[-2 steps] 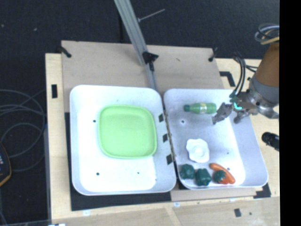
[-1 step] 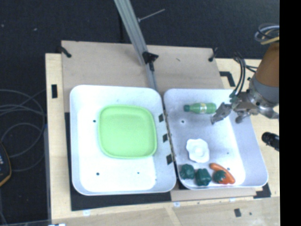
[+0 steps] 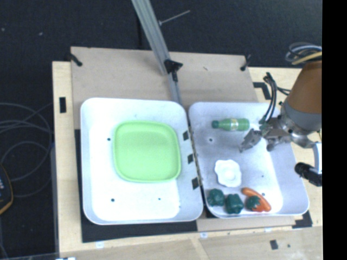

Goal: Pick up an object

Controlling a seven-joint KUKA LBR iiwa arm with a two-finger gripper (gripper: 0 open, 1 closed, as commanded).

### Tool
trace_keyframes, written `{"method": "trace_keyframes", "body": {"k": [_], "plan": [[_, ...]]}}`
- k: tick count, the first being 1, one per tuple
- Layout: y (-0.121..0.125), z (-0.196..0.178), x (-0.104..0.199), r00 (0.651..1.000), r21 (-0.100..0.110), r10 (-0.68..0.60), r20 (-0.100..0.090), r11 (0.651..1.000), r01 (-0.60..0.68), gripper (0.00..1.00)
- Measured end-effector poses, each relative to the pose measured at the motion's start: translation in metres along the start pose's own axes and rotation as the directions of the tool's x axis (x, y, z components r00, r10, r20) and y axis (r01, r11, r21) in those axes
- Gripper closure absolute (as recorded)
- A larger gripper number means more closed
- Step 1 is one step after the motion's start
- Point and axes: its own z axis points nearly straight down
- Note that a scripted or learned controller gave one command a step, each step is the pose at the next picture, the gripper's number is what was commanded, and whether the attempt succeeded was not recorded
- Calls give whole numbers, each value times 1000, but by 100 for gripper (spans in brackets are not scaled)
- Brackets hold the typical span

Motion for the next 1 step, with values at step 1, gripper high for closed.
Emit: {"method": "trace_keyframes", "body": {"k": [1], "plan": [[-2, 42, -1, 1000, 0, -1, 0, 1000, 1, 0]]}}
